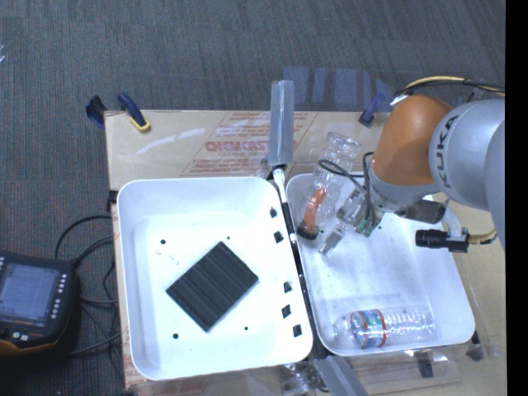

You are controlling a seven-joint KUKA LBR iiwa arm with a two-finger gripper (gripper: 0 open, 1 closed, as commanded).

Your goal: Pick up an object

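- The gripper [345, 229] hangs over the far left part of the right-hand shallow white bin [450, 299], its two fingers spread narrowly apart and pointing down and to the left, with nothing seen between them.
- Just beside it on the left, a clear plastic bottle with an orange band low on its body [324, 192] leans against the bin's far left corner, tilted, its cap end down near the dividing wall; this looks like the thing being gone for, though the clear plastic makes its outline hard to read.
- To do the step well, I judge the fingers should straddle the bottle across its narrow width, not along its length, and close around the middle, since a smooth round body will roll or squirt out of a grip at the edge.
- The corner wall is close, so the descent wants to stay clear of the rim.
- A second clear plastic bottle with a colourful label [384, 324] lies on its side near the bin's near edge, well apart from the gripper and in open space.
- The left-hand white bin [136, 312] holds a flat dark ribbed square pad [213, 285] lying at an angle near its middle.
- Both bins sit on a pale wooden table [177, 139], with blue clamps [124, 110] at its far left corner.
- Grey carpet surrounds the table, and a handheld control pendant with a screen [33, 299] rests on the floor at the left, its cables trailing towards the table.
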